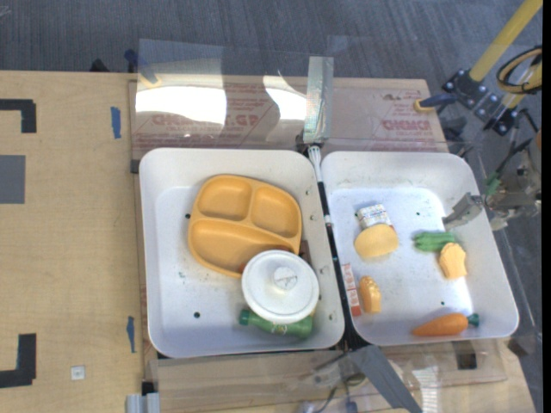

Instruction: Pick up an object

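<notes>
We see the gripper (469, 209) at the right bin's (405, 175) right rim; we cannot tell its state. Just below-left lies a yellow toy with green leaves (445, 253). A wooden bench (60, 231) and grey floor (258, 7) surround both bins.

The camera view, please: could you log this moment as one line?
gripper: over right bin edge, holding nothing | nearest: green-stemmed yellow toy | carrot: near front rim | left bin: orange tray, white bowl

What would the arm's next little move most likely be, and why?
Probably reaching further left over the right bin and lowering toward the yellow toy with green leaves. The gripper sits at that bin's right rim, above and apart from every toy, and that one lies nearest.
</notes>
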`<action>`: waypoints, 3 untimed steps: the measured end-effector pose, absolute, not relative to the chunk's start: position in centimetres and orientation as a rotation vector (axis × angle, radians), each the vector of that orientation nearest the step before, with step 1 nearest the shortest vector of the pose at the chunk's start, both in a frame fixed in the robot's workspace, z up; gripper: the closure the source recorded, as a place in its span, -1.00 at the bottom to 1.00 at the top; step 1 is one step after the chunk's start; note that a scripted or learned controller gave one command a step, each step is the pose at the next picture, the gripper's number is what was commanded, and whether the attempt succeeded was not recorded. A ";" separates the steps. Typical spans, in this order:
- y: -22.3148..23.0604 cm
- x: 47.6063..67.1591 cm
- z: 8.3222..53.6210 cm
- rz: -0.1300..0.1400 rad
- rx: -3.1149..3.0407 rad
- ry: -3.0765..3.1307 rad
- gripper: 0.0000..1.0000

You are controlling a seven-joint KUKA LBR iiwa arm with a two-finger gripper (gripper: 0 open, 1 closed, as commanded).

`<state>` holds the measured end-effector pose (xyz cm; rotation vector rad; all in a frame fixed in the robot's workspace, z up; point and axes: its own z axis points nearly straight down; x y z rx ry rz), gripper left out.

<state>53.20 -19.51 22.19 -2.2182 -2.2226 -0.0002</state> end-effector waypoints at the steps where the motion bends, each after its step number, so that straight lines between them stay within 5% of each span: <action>1: -17.0 47.6 9.9 0.009 -2.345 -2.076 -1.00; 2: -17.8 51.8 20.0 -0.007 -2.416 -2.018 -1.00; 3: -15.5 51.6 16.1 0.003 -2.476 -1.928 -1.00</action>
